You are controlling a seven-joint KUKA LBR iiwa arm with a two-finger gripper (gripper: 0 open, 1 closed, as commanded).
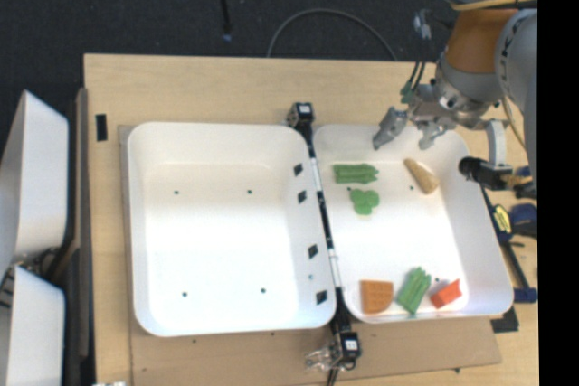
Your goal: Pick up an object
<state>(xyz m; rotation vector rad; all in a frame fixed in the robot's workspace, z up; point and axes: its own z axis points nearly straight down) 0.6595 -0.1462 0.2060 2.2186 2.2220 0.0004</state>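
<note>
My gripper hangs over the far edge of the right bin, its two grey fingers spread apart with nothing between them. Just below it and to the right lies a tan bread-like piece. To its lower left rest a green ridged block and a small green blob. Along the bin's near edge lie an orange wedge, a green ridged piece and a small red piece.
The left bin sits beside the right one, with a black-clipped divider between them. A black cable loops across the bench behind the bins. Blue and black clamps stand at the right edge.
</note>
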